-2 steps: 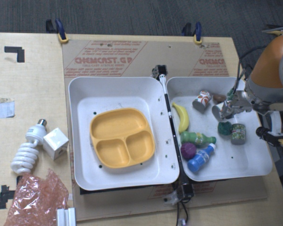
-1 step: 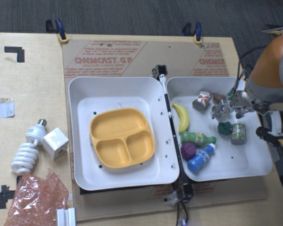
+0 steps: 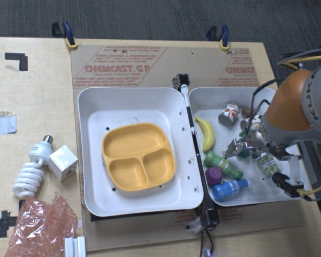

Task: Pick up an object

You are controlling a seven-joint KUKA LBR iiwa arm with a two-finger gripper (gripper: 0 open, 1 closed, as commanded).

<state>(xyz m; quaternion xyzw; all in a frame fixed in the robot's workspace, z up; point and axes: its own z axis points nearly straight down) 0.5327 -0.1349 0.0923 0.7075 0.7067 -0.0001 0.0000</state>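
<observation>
The right bin (image 3: 289, 197) holds a yellow banana (image 3: 206, 133), a green bottle (image 3: 222, 164), a small purple object (image 3: 214, 175), a blue bottle (image 3: 228, 188), a grey and orange can-like object (image 3: 229, 113) and a clear wrapped item (image 3: 268, 165). My gripper (image 3: 241, 149) hangs low in the middle of this bin, just right of the green bottle's upper end and right of the banana. A small teal thing (image 3: 244, 154) lies right at the gripper's tip. The arm's orange band (image 3: 289, 108) covers the bin's far right part.
The left bin (image 3: 91, 191) carries a yellow three-part plate (image 3: 138, 156). Left of the bins on the bench lie a spiral light bulb (image 3: 31, 170), a white cube (image 3: 63, 163) and a crumpled pink wrapper (image 3: 40, 226). Cables (image 3: 297, 189) run along the right bin's right side.
</observation>
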